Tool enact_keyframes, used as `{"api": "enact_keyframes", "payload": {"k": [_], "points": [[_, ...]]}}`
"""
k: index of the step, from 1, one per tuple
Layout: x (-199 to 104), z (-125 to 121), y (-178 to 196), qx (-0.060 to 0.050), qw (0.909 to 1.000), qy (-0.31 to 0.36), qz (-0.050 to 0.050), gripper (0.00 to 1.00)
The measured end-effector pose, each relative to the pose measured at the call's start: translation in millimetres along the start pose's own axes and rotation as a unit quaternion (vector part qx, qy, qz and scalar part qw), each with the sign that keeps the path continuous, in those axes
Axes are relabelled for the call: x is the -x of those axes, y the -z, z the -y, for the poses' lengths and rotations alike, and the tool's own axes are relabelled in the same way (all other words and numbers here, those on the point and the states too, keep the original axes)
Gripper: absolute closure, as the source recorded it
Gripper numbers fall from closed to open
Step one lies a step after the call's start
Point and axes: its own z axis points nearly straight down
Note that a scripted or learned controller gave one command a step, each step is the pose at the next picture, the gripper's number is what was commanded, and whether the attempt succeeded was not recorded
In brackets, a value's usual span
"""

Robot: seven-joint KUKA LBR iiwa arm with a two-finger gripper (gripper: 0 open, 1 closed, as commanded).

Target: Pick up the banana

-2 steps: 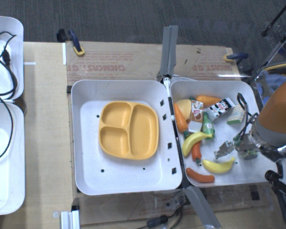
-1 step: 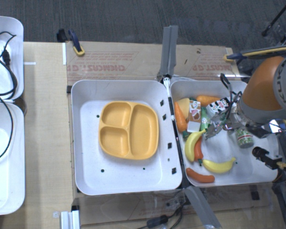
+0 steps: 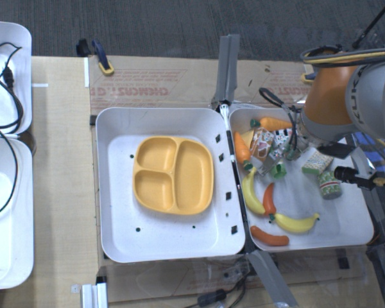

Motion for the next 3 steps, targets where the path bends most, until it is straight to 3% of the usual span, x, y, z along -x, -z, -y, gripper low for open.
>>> {"api": "enact_keyframes", "payload": {"k": [1,2,3], "points": [[-1.6,72.0,55.9,0.003,1.0000,-0.008,0.002,0.00],[-14.4,131.0,0.5,0.004,0.9999,-0.014,0.000,0.00],[-42.6,126.2,0.5,0.003,0.9999,-0.013,0.001,0.00]]}}
